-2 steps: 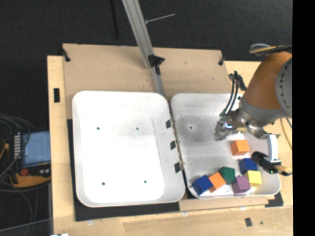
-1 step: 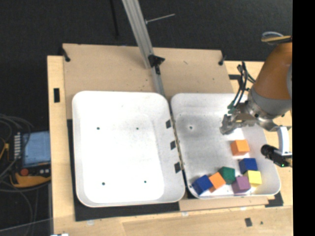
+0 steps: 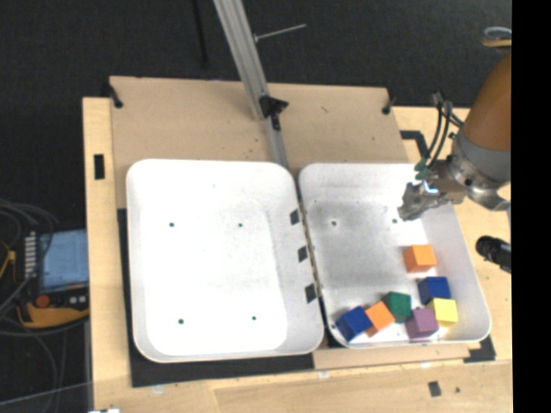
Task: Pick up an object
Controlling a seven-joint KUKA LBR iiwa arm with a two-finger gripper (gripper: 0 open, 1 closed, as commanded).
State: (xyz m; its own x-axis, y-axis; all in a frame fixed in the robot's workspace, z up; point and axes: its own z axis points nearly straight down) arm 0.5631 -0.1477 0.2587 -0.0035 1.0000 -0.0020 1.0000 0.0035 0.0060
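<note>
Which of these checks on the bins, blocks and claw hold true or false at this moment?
1. All blocks lie in the right bin. True.
2. The claw grips a yellow block. False: the yellow block lies in the bin's near right corner.
3. Two orange blocks are present. True: one alone, another beside the green block.
4. The purple block sits in the left bin. False: it lies beside the yellow block.

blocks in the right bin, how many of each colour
orange block: 2
blue block: 2
green block: 1
purple block: 1
yellow block: 1
total: 7
</note>
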